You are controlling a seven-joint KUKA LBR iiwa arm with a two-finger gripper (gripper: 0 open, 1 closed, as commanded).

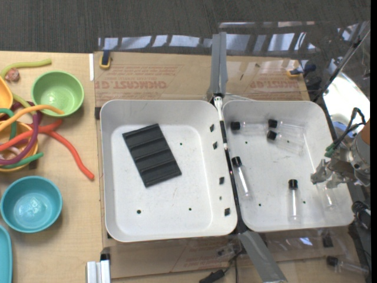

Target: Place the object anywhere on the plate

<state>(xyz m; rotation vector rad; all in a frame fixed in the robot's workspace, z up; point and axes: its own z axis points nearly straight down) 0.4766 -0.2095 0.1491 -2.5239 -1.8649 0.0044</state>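
While gripper (331, 175) hovers right, capped tube (293, 198) lies just left, apart.

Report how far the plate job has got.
Done: nothing visibly. The black ridged plate lies bare in the left bin. In hand: the pincer sits at the right bin's right edge, nothing seen between it. Left: pick one of the clear tubes and set it on the plate.
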